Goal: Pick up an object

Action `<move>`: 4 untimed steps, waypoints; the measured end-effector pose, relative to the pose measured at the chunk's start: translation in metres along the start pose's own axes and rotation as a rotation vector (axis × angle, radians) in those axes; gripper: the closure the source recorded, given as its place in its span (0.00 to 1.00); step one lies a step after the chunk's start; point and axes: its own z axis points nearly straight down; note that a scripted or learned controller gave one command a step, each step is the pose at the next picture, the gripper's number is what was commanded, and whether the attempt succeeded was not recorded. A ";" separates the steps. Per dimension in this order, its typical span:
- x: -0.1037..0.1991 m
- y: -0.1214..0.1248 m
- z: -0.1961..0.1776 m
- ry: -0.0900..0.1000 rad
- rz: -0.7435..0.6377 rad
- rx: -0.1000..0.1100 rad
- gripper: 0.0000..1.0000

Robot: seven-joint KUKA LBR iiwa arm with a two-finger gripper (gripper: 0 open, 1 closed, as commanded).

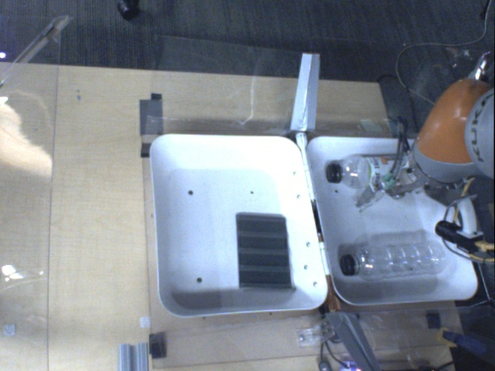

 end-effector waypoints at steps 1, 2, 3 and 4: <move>0.000 0.035 0.005 0.033 -0.110 0.088 0.00; 0.003 0.049 0.008 0.030 0.080 0.105 0.00; -0.053 0.044 -0.030 0.020 0.256 0.067 0.00; -0.059 0.037 0.002 0.013 0.232 0.076 0.00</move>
